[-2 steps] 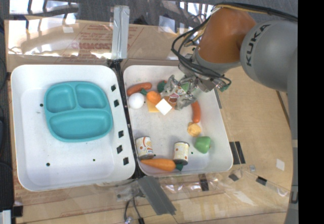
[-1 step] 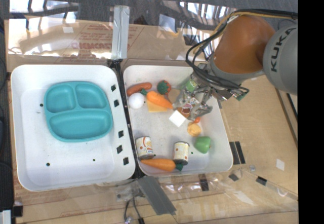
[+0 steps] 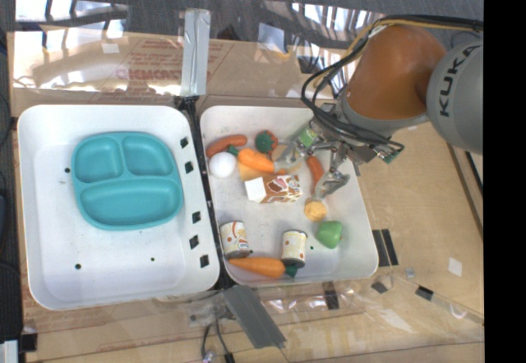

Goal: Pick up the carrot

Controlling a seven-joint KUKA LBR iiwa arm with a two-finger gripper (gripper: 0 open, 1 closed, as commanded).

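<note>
Camera view: my gripper (image 3: pixel 329 172) hung low over the right bin (image 3: pixel 362 226), upper right area, fingers spread with a small carrot (image 3: pixel 316 167) between them, tilted; couldn't tell if the pads actually touched it, so no firm hold claimed. Wrist came in from the right, probably to keep cables off the clutter. Two more carrots: one (image 3: pixel 256 161) mid-bin beside the white egg (image 3: pixel 222 164), one (image 3: pixel 259 267) at the near wall between two cans. Teal plate (image 3: pixel 126 179) sat in the left bin (image 3: pixel 41 213), out of the way.
</note>
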